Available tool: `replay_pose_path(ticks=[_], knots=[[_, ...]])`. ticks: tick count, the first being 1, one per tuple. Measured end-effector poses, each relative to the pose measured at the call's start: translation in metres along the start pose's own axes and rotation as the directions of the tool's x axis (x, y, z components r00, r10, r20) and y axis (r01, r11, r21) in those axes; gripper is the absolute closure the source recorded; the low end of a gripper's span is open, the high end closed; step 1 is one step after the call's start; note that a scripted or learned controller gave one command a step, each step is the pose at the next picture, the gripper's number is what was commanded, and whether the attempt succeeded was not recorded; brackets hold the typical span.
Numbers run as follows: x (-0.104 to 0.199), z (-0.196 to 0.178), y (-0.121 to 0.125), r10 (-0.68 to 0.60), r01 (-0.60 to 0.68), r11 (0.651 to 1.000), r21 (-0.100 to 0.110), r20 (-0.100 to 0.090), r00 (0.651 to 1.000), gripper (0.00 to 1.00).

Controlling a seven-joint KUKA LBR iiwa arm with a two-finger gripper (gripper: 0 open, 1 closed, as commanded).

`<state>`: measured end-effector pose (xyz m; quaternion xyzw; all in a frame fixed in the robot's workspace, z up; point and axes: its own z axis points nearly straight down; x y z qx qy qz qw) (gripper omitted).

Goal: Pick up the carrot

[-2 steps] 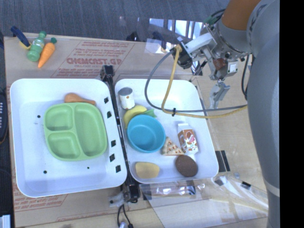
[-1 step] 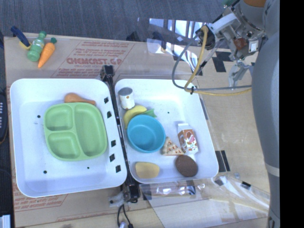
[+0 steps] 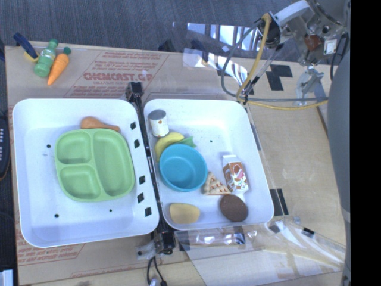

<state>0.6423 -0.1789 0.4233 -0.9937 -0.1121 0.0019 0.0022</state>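
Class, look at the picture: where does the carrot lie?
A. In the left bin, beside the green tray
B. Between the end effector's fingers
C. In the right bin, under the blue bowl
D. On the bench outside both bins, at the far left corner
D: the carrot lies on the bench beyond the left bin, beside a green bottle.

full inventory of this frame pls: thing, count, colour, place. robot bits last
carrot: 1, orange with green top, on the cardboard above the left bin, outside both bins
bottle: 1, green, touching the carrot's left side
divided plate: 1, light green, left bin
orange item: 1, left bin, behind the plate, partly hidden
can: 1, silver, right bin, far left corner
banana: 1, yellow, behind the bowl
bowl: 1, blue, right bin
waffle wedge: 1, tan, right of bowl
carton: 1, white and brown, right bin
potato: 1, yellow-tan, near edge
brown round item: 1, near right corner
bins: 2, white, side by side
gripper: 1, grey, top right, beyond the bins
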Motion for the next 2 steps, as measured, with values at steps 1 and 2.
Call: replay_pose_path(ticks=[1, 2], knots=[[-0.016, -0.027, -0.017, -0.017, 0.017, 1.000, -0.002, -0.002, 1.000, 0.00], [-0.027, -0.006, -0.024, -0.104, 0.104, 0.995, 0.004, 0.005, 0.995, 0.00]])
